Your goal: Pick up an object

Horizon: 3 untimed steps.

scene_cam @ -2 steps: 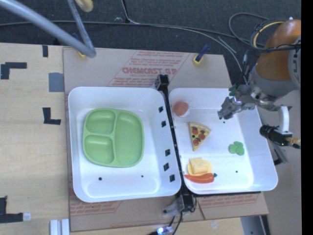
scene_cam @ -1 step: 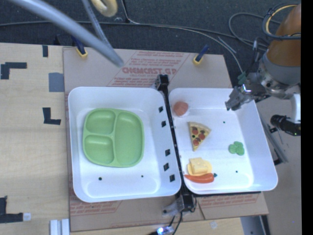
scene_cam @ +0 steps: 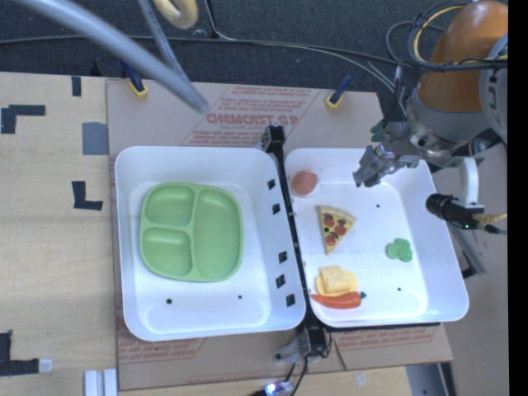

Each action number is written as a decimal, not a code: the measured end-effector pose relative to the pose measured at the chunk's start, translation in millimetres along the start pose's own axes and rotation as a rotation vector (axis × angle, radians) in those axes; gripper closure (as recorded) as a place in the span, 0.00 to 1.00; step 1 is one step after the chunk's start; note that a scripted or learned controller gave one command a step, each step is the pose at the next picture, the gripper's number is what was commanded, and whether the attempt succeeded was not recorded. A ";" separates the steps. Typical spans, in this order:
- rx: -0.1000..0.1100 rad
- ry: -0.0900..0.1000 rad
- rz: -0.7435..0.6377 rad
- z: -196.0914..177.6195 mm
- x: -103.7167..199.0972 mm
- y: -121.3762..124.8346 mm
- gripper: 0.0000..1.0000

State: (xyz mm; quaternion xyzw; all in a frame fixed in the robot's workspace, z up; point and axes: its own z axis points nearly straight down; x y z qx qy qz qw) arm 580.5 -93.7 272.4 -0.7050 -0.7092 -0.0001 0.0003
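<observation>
Hovering claw [scene_cam: 373,172] above right bin [scene_cam: 429,246], apart from pizza slice [scene_cam: 334,225]; finger spread impossible to tell.

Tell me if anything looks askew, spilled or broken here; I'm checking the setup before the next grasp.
Nothing stands out. The green divided plate lies flat in the left bin. In the right bin, the pizza slice, pink ball, green piece, cheese and red chili lie loose, undamaged.

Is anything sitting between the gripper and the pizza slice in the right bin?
Nothing visible. The gripper hovers over the right bin's far side, and bare white floor lies between it and the pizza slice. The pink ball sits off to the side.
</observation>
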 end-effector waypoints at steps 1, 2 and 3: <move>0.001 0.000 0.000 2.8 55.0 -0.2 1.00; 0.003 -0.001 0.001 29.5 103.4 -1.5 1.00; 0.004 0.000 0.000 49.4 158.9 -9.0 1.00</move>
